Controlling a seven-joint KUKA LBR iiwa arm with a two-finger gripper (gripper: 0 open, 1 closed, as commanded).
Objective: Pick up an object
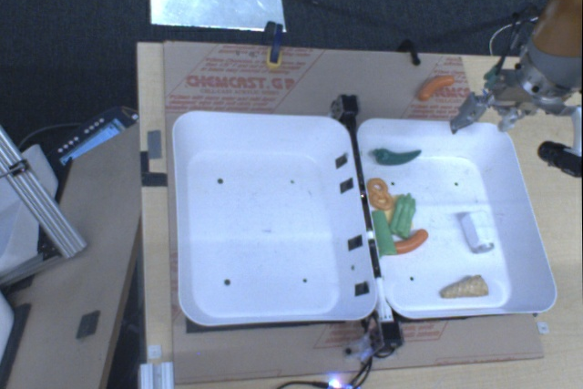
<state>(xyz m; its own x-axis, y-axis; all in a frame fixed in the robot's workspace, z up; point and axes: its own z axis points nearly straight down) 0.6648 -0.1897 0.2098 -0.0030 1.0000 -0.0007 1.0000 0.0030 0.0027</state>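
Observation:
The right bin [448,182] holds several small items: a dark green pepper [394,157], an orange pretzel [378,193], green vegetable pieces [399,216], an orange sausage [412,241], a grey-white cylinder [475,230] and a tan wedge [465,288]. My gripper [481,117] hangs over that bin's far right corner, above the rim. Its two fingers are spread open with nothing between them. The pepper is the nearest bin item, well to the gripper's left.
The left bin [264,214] lies beside the right one, with a black hinge strip [360,205] between them. An orange hotdog-shaped toy [435,87] lies on the cardboard outside the bins, left of the gripper. A yellow-blue clamp [273,46] stands at the back.

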